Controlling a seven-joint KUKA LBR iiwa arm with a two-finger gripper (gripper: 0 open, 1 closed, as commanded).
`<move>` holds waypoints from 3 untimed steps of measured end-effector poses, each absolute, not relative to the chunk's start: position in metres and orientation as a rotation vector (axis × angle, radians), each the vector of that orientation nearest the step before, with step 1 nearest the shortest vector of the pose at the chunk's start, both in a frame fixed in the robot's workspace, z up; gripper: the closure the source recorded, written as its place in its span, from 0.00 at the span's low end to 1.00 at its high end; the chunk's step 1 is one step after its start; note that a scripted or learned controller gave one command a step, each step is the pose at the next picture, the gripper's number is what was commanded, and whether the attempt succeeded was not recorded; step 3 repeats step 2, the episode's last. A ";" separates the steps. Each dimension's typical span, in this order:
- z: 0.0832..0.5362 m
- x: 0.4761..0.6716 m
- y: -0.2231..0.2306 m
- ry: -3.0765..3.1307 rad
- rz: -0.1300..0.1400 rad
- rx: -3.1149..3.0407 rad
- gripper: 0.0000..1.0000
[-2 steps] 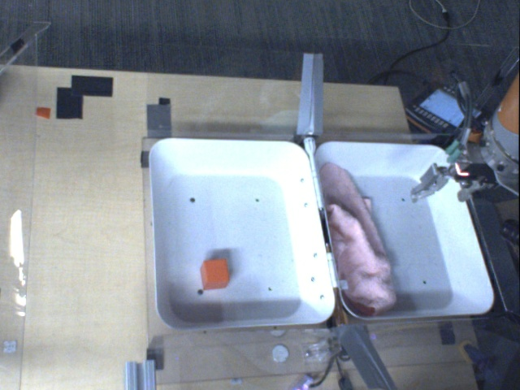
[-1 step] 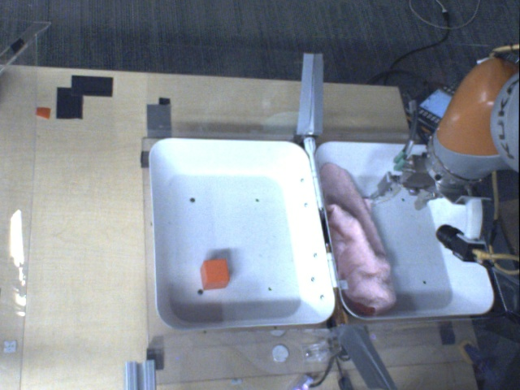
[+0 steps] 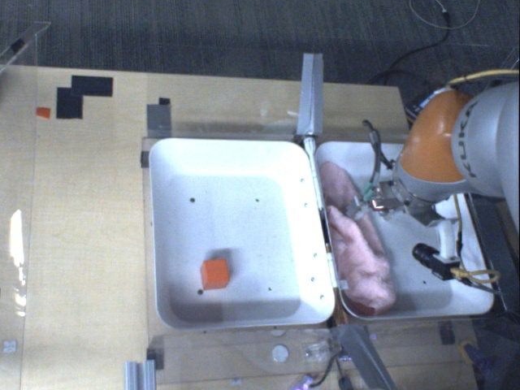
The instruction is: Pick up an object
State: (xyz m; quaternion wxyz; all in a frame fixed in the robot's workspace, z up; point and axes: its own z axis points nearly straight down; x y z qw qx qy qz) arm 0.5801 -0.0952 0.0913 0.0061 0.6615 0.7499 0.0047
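Since the gripper (image 3: 375, 204) sits just right of the pink plush (image 3: 357, 246) (long axis running top-to-bottom), we can't tell its grip state.

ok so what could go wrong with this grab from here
1. The gripper sits at the edge of the pink cloth, which is soft, so it may pinch only a fold that slips out.
2. The cloth lies against the divider between the bins, so the fingers could catch that wall.
3. The orange block lies in the left bin, far from the gripper.
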 end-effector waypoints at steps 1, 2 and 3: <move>0.104 0.584 -0.093 2.343 0.025 2.062 1.00; 0.186 0.563 -0.047 2.503 0.009 1.886 1.00; 0.186 0.563 -0.047 2.503 0.009 1.886 1.00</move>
